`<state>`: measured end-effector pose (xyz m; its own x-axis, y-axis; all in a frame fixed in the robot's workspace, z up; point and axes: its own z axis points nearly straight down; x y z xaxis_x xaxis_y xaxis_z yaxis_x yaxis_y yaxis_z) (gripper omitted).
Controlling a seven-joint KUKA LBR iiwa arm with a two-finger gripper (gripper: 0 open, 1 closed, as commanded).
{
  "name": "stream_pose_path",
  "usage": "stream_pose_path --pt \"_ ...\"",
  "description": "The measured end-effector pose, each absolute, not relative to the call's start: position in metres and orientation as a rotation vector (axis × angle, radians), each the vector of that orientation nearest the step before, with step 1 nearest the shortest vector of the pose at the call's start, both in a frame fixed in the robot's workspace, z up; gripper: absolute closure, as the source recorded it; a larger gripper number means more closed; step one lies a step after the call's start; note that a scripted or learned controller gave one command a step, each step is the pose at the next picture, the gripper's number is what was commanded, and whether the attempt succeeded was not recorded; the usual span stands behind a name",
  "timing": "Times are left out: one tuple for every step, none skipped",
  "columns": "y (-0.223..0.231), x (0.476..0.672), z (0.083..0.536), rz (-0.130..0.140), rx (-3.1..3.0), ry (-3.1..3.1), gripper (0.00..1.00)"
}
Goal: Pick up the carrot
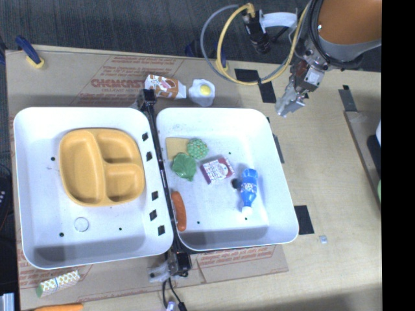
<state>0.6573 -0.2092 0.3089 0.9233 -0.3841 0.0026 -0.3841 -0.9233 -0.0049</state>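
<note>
Against the right bin's point(275, 173) left wall lies the small orange plastic carrot point(179, 210), light, stiff, slick—grab mid-length; claw point(290, 103) state unclear, above bin's far-right corner.

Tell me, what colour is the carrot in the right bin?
Orange. The carrot lies by the right bin's left wall, seen best in the camera view.
</note>
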Motion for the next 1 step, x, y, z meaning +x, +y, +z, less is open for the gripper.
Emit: stream_pose_path --pt "-0.2092 0.6575 0.2981 -0.008 -3.12 0.315 1.0"
